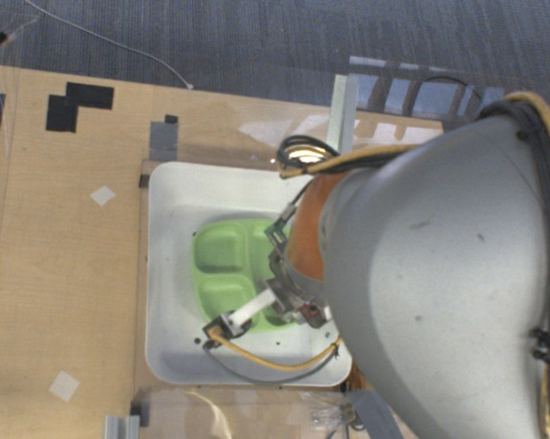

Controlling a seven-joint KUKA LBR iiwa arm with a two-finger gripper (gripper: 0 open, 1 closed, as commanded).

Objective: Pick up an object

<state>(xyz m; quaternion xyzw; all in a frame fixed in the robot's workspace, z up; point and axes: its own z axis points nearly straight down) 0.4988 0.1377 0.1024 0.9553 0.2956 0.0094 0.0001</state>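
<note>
Arm point(440, 272) comes in from the right, down into the white bin point(171, 254) on the worktop point(55, 274). Green tray point(223, 257) lies flat mid-bin, its right part under the wrist. End effector point(288, 295) is low at the tray's right edge. We can't tell how open it is or whether it holds anything. We judge this as the grasp step. Next move: close on the tray rim and lift straight up.

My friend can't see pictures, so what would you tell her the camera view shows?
A big grey robot arm with an orange band reaches from the right into a white bin, its gripper down by a green divided tray lying in the bin. The bin sits on a light wooden bench.
</note>
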